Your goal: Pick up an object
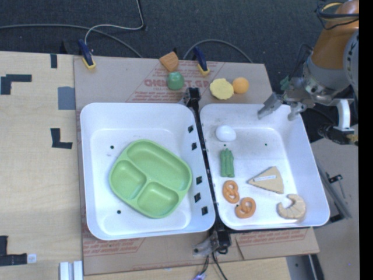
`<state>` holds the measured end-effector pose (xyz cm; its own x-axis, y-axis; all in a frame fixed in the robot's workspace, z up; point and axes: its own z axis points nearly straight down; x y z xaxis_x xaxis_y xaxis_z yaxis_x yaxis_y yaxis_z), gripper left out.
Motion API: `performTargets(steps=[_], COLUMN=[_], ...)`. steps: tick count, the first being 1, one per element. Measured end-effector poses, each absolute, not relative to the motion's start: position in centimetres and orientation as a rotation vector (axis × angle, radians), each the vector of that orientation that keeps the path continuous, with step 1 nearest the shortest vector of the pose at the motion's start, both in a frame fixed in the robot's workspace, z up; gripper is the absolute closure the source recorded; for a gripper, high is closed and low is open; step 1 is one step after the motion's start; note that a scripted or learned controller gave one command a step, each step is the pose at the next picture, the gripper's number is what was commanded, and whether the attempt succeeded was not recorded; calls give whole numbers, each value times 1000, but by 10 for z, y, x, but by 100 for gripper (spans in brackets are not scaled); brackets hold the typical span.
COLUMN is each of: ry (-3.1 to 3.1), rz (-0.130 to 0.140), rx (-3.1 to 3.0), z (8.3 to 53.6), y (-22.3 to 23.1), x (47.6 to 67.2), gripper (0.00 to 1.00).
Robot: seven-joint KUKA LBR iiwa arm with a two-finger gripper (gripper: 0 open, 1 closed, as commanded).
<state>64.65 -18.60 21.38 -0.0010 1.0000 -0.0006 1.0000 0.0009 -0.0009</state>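
Two white bins side by side on the surface; left bin (93, 156) bearing a green divided plate (150, 178); right bin (303, 150) bearing a cheese wedge (268, 180), croissant (292, 207), green pod (227, 163), white egg (225, 133), two pretzels (238, 199); gripper (281, 109) over the right bin's far rim, jaws spread wide, gripping nothing.

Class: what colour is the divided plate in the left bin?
The divided plate is light green, seen in the camera view.
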Motion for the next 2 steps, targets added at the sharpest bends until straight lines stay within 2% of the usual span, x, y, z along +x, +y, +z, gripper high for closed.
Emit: performTargets(steps=[1,2], ry=[-2223,-2226], rz=[0,-3], rx=[-2219,-2220], z=[103,86], y=[-128,-96], x=[599,647], gripper=[0,0])
